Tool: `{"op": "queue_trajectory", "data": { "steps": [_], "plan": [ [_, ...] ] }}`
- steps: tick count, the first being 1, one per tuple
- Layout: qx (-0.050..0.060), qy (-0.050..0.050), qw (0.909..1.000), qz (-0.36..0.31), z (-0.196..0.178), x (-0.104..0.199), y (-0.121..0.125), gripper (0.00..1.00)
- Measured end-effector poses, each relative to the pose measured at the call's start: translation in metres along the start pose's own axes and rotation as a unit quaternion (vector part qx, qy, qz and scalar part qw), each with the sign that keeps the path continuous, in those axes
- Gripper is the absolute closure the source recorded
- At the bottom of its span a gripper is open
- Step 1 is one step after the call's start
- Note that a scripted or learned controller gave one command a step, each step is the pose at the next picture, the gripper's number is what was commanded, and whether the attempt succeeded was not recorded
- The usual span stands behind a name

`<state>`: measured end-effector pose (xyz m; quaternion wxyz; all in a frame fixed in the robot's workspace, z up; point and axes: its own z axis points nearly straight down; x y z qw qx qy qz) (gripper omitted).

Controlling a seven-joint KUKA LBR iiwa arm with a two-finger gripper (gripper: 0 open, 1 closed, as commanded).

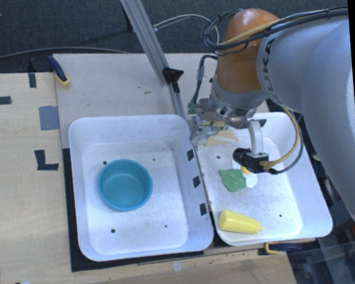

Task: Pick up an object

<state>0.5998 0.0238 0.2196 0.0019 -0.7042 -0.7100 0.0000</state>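
A flat tan piece [221,139] lies just beside the gripper [209,127], at the far left corner of the right bin [294,221]. Whether the gripper is open or closed cannot be told. Nearer the front lie a crumpled green lump [232,180] and a smooth yellow cone-like piece [237,222]. The left bin [93,237] holds a round blue bowl [124,184].

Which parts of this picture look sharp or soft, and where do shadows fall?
Camera view: lighting even and diffuse; the blue bowl and yellow object are crisp; the arm, nearest the lens, looks oversized and slightly soft; a faint shadow lies on the right bin beneath it; no strong glare.
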Motion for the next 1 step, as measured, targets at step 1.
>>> {"op": "queue_trajectory", "data": {
  "steps": [1],
  "plan": [
    [-0.001,0.0,1.0,0.0,-0.0121,0.0562,-0.0044,1.0]
  ]
}}
